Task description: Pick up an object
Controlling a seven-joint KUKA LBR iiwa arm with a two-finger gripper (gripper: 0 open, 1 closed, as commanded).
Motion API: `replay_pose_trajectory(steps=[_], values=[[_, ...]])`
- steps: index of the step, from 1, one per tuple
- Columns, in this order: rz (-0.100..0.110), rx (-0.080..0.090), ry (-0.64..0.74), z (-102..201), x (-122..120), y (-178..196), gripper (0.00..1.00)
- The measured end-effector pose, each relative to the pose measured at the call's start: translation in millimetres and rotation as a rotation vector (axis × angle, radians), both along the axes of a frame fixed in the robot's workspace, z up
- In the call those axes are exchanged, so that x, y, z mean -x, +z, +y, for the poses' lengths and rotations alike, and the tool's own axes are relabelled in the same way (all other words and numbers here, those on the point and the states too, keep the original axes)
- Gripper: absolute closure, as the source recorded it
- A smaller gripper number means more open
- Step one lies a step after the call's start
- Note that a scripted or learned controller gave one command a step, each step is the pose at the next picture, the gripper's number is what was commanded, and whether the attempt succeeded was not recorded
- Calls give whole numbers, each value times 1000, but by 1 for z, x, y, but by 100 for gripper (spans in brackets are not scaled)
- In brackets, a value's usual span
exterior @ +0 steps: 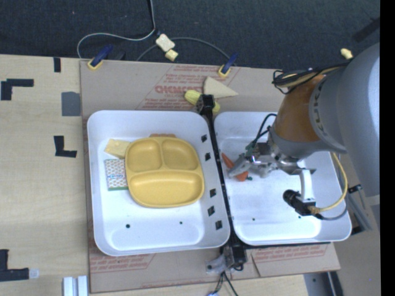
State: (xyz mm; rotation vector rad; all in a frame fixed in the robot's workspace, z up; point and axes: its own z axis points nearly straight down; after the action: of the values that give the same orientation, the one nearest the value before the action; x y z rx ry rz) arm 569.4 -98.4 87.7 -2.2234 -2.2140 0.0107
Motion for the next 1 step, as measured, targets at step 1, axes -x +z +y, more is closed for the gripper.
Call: replay_pose_trajectory(steps=[1], values=[[-7, -2, 5, -2, -36, -2, 0]])
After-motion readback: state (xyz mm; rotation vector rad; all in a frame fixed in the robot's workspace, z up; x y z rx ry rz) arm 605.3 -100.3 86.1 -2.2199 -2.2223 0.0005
